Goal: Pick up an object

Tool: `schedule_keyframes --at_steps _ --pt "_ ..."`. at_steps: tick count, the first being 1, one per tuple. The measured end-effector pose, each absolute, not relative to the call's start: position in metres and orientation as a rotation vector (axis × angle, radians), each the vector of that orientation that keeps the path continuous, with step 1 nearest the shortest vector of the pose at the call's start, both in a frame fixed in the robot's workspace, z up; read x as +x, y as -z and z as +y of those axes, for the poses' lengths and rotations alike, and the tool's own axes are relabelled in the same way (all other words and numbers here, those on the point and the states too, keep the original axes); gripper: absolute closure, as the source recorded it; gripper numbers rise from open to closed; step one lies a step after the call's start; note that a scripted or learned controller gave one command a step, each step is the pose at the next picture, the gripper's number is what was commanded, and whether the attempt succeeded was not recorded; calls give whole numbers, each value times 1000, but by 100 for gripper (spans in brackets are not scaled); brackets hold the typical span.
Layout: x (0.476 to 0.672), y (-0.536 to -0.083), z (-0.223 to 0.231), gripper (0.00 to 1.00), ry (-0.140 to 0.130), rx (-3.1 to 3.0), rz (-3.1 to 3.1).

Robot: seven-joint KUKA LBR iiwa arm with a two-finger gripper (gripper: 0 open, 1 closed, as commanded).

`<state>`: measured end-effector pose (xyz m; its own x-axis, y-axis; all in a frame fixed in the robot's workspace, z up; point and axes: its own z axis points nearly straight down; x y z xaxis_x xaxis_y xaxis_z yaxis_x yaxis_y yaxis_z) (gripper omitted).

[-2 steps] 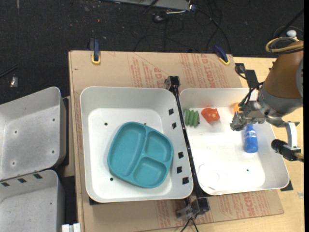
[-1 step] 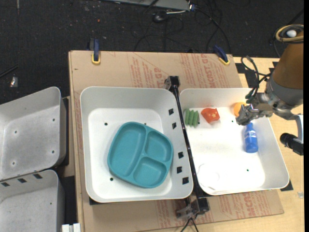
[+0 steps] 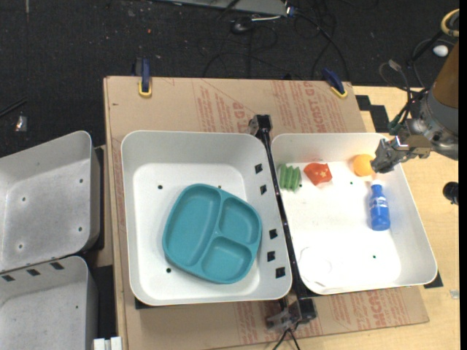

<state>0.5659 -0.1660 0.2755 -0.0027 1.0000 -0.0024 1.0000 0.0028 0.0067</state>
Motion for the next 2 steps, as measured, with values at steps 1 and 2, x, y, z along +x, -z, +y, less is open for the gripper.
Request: schedule_keyframes --at_steps 1,2 --pt "559 -261 -115 100 1 2216 2230" --pt "552 -260 -68 100 0 2215 2231"
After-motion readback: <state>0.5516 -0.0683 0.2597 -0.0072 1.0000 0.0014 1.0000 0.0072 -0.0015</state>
